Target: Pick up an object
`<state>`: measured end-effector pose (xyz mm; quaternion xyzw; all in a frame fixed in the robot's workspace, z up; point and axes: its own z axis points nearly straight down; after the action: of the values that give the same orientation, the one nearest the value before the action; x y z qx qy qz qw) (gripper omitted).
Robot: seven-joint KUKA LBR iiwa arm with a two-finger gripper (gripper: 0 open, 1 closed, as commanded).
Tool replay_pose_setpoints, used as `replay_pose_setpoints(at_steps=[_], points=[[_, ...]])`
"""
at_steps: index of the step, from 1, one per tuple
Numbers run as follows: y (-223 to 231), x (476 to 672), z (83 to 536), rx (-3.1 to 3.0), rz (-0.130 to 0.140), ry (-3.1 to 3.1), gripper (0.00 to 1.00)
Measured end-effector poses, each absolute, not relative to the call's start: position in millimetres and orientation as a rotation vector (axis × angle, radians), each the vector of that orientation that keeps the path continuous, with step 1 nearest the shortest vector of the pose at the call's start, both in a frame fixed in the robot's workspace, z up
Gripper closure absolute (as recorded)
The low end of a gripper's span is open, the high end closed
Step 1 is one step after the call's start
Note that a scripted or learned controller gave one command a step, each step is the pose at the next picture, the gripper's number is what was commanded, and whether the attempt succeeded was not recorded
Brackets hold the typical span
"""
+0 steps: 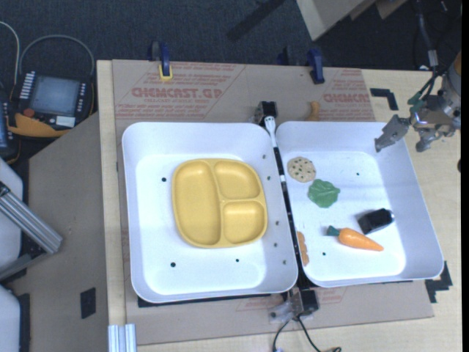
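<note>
Bench: camera view, cardboard-faced bench [220,86] bearing two shallow white bins side by side.
Landmark: right bin [410,218]; all places below are given relative to it.
Left bin: left bin [146,196] sits directly beside the right bin, the rims meeting along a dark seam.
Tray: yellow divided tray [218,202] with three compartments lies in the middle of the left bin, well apart from the right bin's contents.
Cookie: round cookie [301,169] lies flat on the right bin's floor, near its far left corner.
Leaf: green leafy piece [323,193] lies just beside the cookie, toward the bin's middle.
Black item: small black block [375,220] lies on the bin's floor right of centre.
Carrot: orange carrot [355,239] lies on its side near the bin's front edge, its thick end just beside the black block; contact between them cannot be told.
Gripper: gripper [407,134] hangs above the right bin's far right corner, well apart from every item inside.
Claw state: fingers spread, released, nothing between them.
Arm: arm [447,101] enters past the bin's far right rim.
</note>
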<state>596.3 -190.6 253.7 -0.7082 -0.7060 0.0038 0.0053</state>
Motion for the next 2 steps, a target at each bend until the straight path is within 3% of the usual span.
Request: replay_pose_setpoints(at_steps=[1,2], points=[[-190,598.8,262,-2.222,0.0,-2.223,0.0],[-180,594.4,206,-2.218,0.004,-2.219,0.0]])
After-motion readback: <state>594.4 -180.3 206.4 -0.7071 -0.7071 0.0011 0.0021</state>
